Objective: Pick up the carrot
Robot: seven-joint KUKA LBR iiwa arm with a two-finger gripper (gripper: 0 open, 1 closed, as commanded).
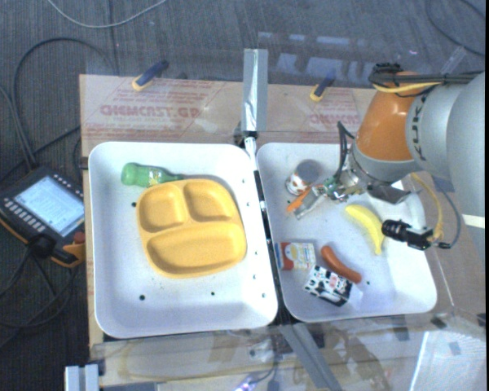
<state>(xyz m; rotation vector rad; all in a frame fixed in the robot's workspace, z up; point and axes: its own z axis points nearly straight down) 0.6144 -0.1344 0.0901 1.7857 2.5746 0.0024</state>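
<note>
So the gripper [314, 195] is right at the carrot [298, 201] in the right bin [407, 296], fingers apparently pinching it; not lifted yet.

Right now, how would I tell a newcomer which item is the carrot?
Look in the right bin, upper left part, beside the gripper. The carrot is the small, thin orange stick lying at a slant by a round grey item. The sausage is redder, thicker and nearer the front.
</note>
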